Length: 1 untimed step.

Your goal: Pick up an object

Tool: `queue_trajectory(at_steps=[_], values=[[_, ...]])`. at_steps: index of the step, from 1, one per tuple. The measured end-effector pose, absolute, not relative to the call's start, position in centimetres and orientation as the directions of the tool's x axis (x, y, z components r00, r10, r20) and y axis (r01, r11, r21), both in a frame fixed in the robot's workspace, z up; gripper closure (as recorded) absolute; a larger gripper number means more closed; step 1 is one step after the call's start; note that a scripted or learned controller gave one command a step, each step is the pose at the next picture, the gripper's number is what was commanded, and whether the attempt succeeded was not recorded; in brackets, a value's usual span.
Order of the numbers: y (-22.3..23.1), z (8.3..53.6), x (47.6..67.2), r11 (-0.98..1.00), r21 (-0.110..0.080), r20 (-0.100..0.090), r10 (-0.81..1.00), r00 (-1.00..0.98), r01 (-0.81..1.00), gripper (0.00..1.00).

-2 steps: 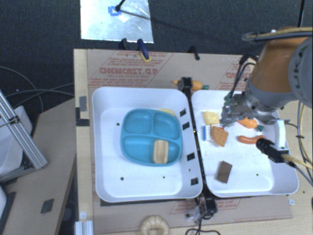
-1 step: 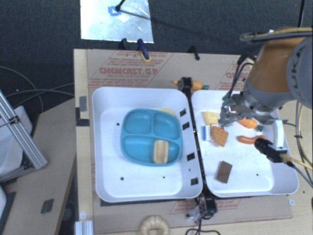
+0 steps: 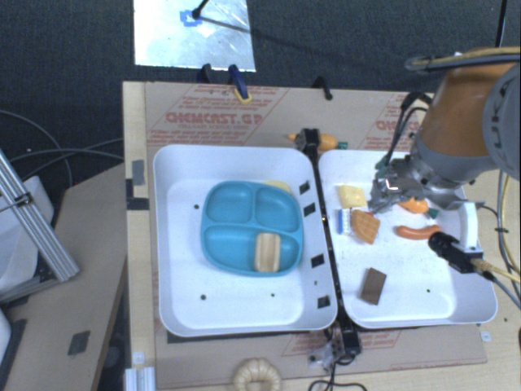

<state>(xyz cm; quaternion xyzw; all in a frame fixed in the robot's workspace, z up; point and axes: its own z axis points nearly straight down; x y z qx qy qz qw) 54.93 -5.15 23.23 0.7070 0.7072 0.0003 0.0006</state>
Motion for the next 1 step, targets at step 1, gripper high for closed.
queue_trajectory(at_steps=[1], values=[[-5.39, 21.69, 55.93, 0.000, 0.001, -0.001, 1.000, 0.000, 1.000, 1.00]])
